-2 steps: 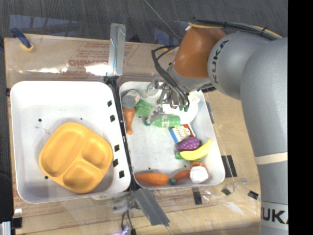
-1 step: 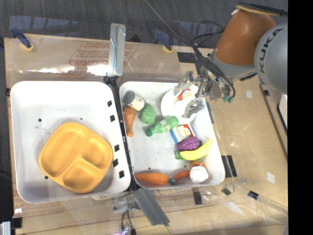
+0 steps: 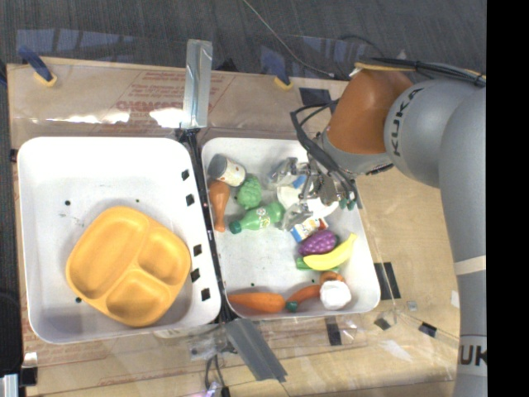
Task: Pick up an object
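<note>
stage: reaching, nothing lifted yet | hand [image 3: 310, 187]: low in the right bin [image 3: 273, 271] at its 1 o'clock, grip state cannot tell, perhaps touching clutter | targets: banana [image 3: 329, 255], grapes [image 3: 317, 241] at 4 o'clock, carrot [image 3: 258, 303] at 6 | left: grasp, lift

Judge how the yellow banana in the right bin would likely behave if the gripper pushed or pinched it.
The banana looks like smooth moulded plastic, so probably stiff, light and a bit slippery. Its curved shape would likely pivot or rock under a push. It lies against the purple grapes, so these might shift with it.
</note>
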`<state>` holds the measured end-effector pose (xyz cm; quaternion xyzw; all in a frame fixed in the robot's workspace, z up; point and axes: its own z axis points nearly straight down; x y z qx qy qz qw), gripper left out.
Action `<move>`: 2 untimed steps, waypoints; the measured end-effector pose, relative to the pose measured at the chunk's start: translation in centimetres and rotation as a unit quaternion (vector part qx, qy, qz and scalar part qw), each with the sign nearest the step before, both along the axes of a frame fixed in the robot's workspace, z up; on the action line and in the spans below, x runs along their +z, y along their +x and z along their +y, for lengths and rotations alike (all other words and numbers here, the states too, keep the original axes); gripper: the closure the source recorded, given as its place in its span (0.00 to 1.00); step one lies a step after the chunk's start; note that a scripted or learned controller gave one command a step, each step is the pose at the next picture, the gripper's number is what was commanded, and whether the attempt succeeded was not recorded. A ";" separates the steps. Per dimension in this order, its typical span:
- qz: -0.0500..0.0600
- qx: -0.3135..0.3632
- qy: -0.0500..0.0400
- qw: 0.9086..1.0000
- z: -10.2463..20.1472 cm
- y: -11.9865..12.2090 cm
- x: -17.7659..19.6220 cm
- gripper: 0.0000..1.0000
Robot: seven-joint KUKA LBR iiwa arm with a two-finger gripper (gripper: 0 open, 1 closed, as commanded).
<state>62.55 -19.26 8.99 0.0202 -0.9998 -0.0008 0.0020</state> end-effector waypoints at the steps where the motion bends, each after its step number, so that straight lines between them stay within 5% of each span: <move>1: -0.003 -0.049 0.000 0.999 7.8 3.3 0.4 0.00; 2: -0.002 -0.093 -0.001 0.996 2.4 -3.0 0.3 0.00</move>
